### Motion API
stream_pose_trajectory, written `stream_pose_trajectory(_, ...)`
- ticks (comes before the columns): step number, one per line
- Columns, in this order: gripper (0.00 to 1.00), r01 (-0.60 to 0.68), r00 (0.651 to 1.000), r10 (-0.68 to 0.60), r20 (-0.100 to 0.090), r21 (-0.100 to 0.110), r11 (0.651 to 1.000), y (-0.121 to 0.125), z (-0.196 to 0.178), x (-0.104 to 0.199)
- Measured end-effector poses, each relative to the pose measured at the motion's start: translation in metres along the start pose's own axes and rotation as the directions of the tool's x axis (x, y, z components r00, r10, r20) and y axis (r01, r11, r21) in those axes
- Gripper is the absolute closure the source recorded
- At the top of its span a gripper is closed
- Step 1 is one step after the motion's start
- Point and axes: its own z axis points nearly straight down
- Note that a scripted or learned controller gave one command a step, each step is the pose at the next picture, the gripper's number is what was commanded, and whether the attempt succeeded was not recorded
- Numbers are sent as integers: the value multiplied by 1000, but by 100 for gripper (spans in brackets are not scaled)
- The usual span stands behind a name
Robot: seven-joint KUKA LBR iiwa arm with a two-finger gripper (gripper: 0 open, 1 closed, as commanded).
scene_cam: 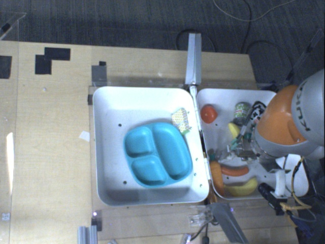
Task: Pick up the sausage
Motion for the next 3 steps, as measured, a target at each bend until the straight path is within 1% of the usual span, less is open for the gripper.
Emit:
stream_pose_trajectory(1,0,7,1000,-7,3,3,1000,-2,11,0)
stream_pose_trajectory(2,0,47,999,-47,-5,8,999,-2,12,-15)
stream_pose_trajectory(3,100,51,999,-51,-4,1,999,1,0,-13)
